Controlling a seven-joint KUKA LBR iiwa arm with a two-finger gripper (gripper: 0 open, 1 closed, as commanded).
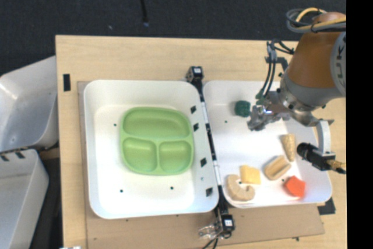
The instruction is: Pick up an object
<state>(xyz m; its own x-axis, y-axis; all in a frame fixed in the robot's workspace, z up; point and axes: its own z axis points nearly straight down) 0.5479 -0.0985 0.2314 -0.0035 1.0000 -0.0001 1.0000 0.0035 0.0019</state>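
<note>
Arm over the right bin [233,143]

The gripper [257,119] hangs just at four o'clock of a dark green object [242,107] (grip state: cannot tell); tan, yellow and orange pieces [295,186] lie toward five o'clock. A green tray [156,140] fills the left bin [105,183].

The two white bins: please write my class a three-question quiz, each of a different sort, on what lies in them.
1. True or false: the green divided tray lies in the left bin.
2. Which item lies nearest the gripper? A the dark green piece B the orange piece C the yellow block
3. Fill in: the small food-like items lie in the ____ bin.

Key: 1 true; 2 A; 3 right.
</note>
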